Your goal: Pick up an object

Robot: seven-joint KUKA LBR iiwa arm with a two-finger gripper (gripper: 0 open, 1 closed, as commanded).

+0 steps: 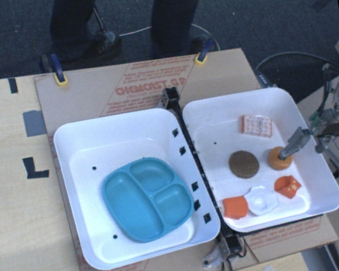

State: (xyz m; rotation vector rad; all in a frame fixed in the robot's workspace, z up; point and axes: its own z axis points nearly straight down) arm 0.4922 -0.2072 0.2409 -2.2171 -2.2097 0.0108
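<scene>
I see my gripper (287, 151) at the small round orange object (278, 158) in the right bin (217, 111); its state I cannot tell. It looks light and rigid; I'd grasp across its sides.

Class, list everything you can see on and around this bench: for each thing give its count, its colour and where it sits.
bins: 2, white, side by side on a brown board
divided plate: 1, blue, left bin
round disc: 1, brown, middle of right bin
packet: 1, red and white, far part of right bin
round object: 1, orange-brown, right bin, at the end effector
block: 1, orange, near edge of right bin
small object: 1, white, beside the block
lumpy object: 1, red-orange, right bin
clamps: 2, blue and yellow, board's far edge
end effector: 1, grey, over right bin's right side
</scene>
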